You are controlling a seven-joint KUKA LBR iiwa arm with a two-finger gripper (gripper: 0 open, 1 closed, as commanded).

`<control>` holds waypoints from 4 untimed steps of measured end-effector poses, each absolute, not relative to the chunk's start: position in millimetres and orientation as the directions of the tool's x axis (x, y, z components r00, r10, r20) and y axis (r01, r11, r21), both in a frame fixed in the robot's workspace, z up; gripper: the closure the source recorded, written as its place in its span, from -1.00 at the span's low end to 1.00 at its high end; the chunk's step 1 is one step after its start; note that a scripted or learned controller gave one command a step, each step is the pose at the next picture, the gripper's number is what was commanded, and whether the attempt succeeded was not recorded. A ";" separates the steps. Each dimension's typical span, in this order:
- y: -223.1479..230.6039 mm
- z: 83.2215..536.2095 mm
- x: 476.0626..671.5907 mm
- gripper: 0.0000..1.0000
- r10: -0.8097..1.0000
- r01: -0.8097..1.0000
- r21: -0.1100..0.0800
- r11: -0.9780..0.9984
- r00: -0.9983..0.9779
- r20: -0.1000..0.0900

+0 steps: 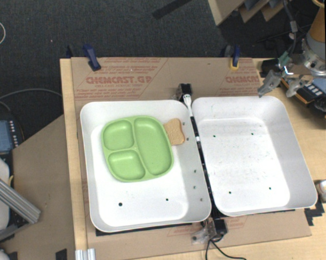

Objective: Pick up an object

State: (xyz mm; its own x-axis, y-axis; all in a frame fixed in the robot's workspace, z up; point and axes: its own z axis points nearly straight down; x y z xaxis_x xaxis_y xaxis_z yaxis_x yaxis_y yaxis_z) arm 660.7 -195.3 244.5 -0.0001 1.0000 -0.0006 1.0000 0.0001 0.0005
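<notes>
the gripper (272,83) hangs just off the right bin's (293,197) far corner, well apart from any object; whether it is open i cannot tell. the approach has yet to begin: it must cross to the left bin (96,204), where a tan toast slice (175,131) touches the green divided plate (137,148).

The robot arm (316,52) is grey and round. Its pincer (269,84) is grey metal, with black parts just beside it.
</notes>
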 end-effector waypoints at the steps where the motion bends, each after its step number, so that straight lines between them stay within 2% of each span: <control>1: -192.1 410.8 654.5 -1.00 1.000 1.000 0.020 0.002 -0.002 -0.007; 2: -210.6 547.4 608.3 -1.00 1.000 1.000 0.020 -0.003 0.003 -0.009; 3: -135.0 536.6 564.3 -1.00 1.000 1.000 0.000 0.006 -0.006 0.002; 4: -150.4 536.5 495.9 -1.00 1.000 1.000 -0.001 -0.004 0.004 0.001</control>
